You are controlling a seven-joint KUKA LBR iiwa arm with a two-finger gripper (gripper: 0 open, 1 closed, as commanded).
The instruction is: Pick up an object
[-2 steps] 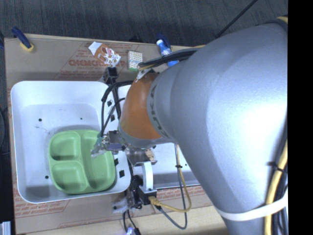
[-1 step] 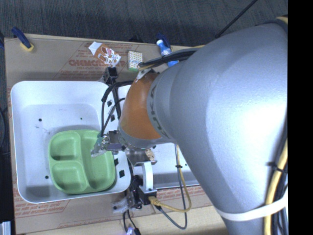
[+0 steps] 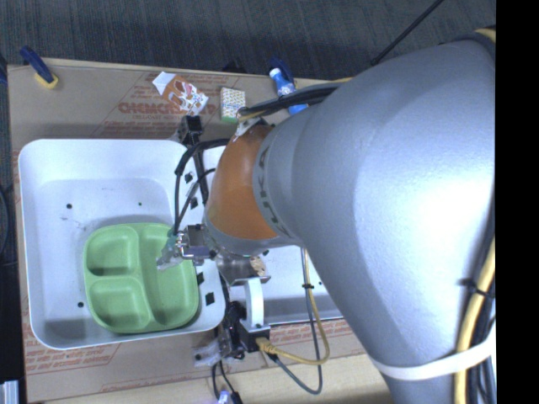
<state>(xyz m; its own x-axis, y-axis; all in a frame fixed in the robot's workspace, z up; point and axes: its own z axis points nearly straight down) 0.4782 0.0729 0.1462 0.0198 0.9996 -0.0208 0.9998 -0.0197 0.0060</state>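
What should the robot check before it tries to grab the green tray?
1. Something to pick: ok. A green tray with compartments lies in the left bin.
2. Tray lying flat, open side up: ok.
3. Arm position: ok. The arm reaches over the tray's right edge.
4. End effector near the tray: ok, it sits at the tray's right rim.
5. Fingers open or shut: cannot tell, the wrist hides them.
6. Tray gripped: cannot tell, so do not lift on trust.

green tray (image 3: 139, 278) in left bin (image 3: 50, 175), arm (image 3: 379, 200) above
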